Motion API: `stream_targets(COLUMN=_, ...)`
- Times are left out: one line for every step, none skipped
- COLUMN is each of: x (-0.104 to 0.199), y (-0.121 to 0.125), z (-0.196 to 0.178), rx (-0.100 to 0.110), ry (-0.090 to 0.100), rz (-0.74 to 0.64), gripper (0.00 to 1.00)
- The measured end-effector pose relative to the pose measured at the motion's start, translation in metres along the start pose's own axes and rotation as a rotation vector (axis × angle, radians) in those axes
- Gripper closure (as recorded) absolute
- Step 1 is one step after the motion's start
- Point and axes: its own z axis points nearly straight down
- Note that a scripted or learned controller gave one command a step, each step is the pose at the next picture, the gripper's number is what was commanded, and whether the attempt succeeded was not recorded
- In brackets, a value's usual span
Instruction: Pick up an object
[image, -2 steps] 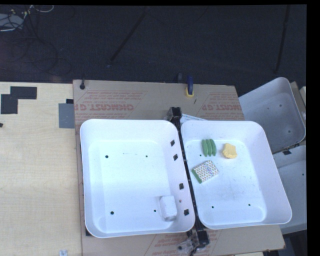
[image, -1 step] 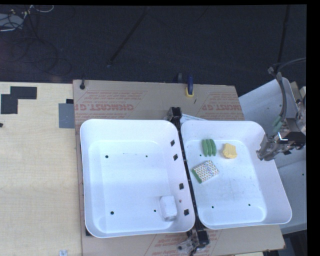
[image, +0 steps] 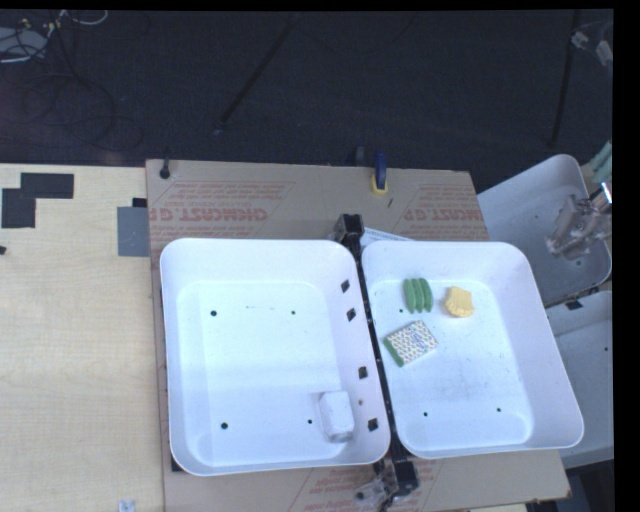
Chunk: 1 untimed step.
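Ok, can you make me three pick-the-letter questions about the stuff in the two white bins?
1. Where is the white block?
A. left bin
B. right bin
C. on the bench

2. How many things lie in the right bin?
A. one
B. three
C. five

3. How do the green thing and the yellow thing sit?
A. stacked
B. touching
C. apart

Answers:
1 A, it sits near the front right corner of the left bin.
2 B, the green thing, the yellow thing and a patterned pad.
3 C, white bin floor shows between them.
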Motion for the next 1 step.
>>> stream_targets(x=0.0282, y=-0.0035, z=0.1406, rx=0.030, ry=0.003, rz=0.002, gripper=1.00)
